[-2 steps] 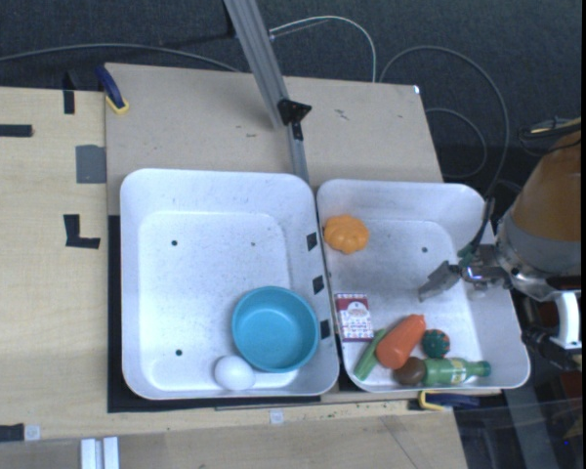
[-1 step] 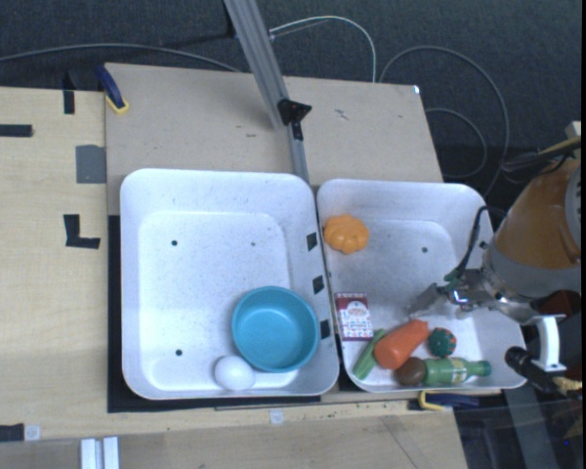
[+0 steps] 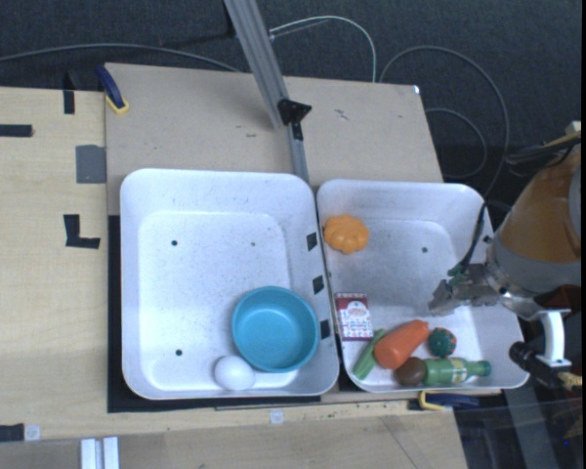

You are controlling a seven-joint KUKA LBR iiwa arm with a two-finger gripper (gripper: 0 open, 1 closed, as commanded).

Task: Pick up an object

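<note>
The gripper (image 3: 451, 294) hovered low in the right bin (image 3: 400, 195), its state impossible to tell, just above the carrot (image 3: 402, 341) and green bottle (image 3: 453, 369) at the front wall, seemingly approaching and needing a short descent.

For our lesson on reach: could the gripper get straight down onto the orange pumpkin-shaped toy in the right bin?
Probably yes. The orange pumpkin-shaped toy sits alone near the right bin's back-left corner, nothing on or against it, and the gripper hangs over the same bin.
</note>
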